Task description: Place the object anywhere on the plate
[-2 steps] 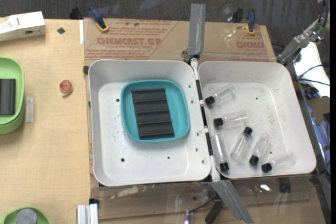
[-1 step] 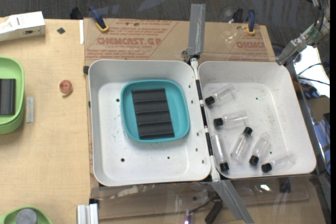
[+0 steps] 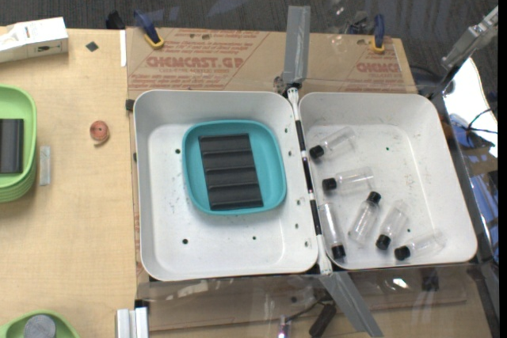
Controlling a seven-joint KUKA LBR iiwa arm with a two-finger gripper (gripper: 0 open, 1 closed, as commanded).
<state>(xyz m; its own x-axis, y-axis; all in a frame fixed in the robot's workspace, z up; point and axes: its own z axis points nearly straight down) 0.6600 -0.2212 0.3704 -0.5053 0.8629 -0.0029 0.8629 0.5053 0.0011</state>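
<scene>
Both bins sit side by side on the worktop (image 3: 71, 233), and everything is at rest. The left bin (image 3: 158, 233) carries the teal plate (image 3: 273, 170), lying flat near the middle, a touch toward the far wall. A dark ribbed block (image 3: 230, 170) already lies on it, long side running away from the camera.

In the right bin (image 3: 420, 131), clear vials with black caps are scattered, six by my count, all lying on their sides. One vial (image 3: 333, 144) lies near the dividing wall at the far side, and another (image 3: 348, 182) sits just below it. A third (image 3: 331, 227) runs along the divider at the near side. Three more (image 3: 366, 215) fan out toward the near right corner, close together. None of them touches the plate, and the divider stands between them and it.

Cardboard (image 3: 206, 59) is clamped down behind the bins. A green tray (image 3: 20, 103) sits at the far left.

Tool open or closed? Cannot tell from this view.
</scene>
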